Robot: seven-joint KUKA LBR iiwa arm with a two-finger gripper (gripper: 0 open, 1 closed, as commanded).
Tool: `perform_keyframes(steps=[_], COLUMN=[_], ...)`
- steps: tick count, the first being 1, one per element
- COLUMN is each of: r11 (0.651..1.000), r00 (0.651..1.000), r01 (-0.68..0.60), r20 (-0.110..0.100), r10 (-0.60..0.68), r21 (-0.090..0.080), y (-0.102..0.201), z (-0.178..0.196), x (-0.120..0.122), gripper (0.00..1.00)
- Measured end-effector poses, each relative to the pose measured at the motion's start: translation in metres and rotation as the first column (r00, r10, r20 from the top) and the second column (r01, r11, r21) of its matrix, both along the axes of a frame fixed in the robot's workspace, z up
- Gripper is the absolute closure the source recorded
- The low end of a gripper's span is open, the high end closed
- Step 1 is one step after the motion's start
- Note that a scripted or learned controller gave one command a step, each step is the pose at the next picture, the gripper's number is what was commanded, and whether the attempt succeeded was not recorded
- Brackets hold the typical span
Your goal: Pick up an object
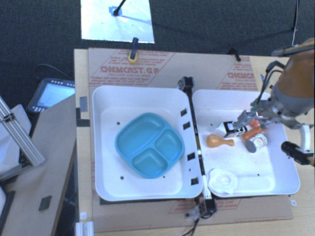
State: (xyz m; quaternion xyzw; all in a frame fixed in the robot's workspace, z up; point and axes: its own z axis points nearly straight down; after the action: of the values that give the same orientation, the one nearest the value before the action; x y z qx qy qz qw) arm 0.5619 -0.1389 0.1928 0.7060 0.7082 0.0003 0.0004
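When starting from the near edge, meets first a white round lid [222, 180], flat on the front floor of the right bin [288, 185], well apart from the rest. Probably too low for an easy grasp.

Further in, a loose cluster near the bin's middle:
- tan pear-shaped toy [219, 141] on its side, thin handle to the right
- small bottle [256, 142] with grey cap, tipped over
- just beside it, an orange stick-like piece [253, 130]
- behind, a black-and-white card [230, 127]

Directly above this cluster, the gripper [244, 118], low and slanted, on the grey arm [295, 90] reaching from the right. Seems placed so for the orange piece or the bottle, as a judgement only. Cannot tell if the claw is wide or narrow, or holds something: too small, mixed with the clutter.

At the same depth, the left bin [98, 132], with a blue three-part plate [149, 145] flat in its middle.

Under both bins, a cardboard sheet [147, 69] with red print, fixed at the far edge by a yellow clamp [133, 53]. Beyond, dark carpet [221, 14] and a shiny sheet [115, 14]. At the left, a tablet-like screen [49, 96].
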Motion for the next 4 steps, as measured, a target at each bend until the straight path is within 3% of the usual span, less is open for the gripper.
perform_keyframes(steps=[1,2,3,4], r11=[1.000,1.000,1.000,1.000], r00=[1.000,1.000,1.000,1.000], r01=[0.002,0.003,0.003,0.000], r20=[-0.004,0.017,0.023,0.004], r10=[-0.002,-0.003,-0.003,0.000], r21=[0.001,-0.006,-0.012,-0.001], y=[-0.005,-0.007,-0.009,-0.011], z=[-0.058,-0.101,-0.089,-0.045], x=[0.007,0.012,0.014,0.014], gripper=[0.00,0.00,1.00,1.00])
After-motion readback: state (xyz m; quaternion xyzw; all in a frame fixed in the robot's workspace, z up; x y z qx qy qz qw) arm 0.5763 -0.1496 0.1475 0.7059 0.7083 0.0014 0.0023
